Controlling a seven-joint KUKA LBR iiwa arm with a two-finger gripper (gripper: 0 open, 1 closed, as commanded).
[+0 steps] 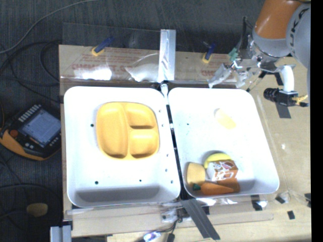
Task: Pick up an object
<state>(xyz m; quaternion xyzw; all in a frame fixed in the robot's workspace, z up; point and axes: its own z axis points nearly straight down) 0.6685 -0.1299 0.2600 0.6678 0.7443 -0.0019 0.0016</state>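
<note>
My end effector (237, 69) above far edge of right bin (252, 110), near its back rim; grip state cannot tell. Carton (222, 171), carrot (218, 187), yellow ball (217, 158), sponge (195, 173) clustered touching in right bin's near corner. Yellow tray (127, 130) in left bin (81, 135).

Arm casing (302, 21): we make out part of dark lettering on the grey shell beside the orange band, cut off by the frame edge, too little to read.
Small carton (222, 172): we see white marks printed on its orange-red face, too blurred to read.
Handheld pendant (31, 131): its screen shows nothing we can read.
Plastic sheet (101, 64): faint reddish print, illegible.
</note>
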